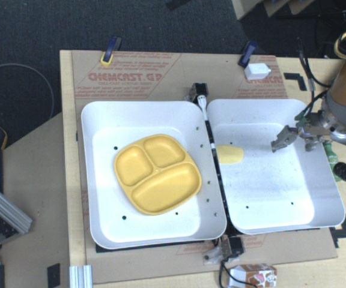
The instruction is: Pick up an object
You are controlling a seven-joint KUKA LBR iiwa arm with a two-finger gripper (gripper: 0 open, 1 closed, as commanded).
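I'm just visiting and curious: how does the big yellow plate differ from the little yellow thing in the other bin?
The divided plate is far larger than the small yellow piece. The plate has three compartments; the small piece is a plain, smooth lump. The plate lies mid-floor in the left bin; the small piece lies by the left wall of the right bin, nearer the gripper. Both are yellow and lie untouched.

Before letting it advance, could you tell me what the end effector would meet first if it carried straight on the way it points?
Probably the small pale yellow soft piece by the right white bin's left wall, though its height is unclear.
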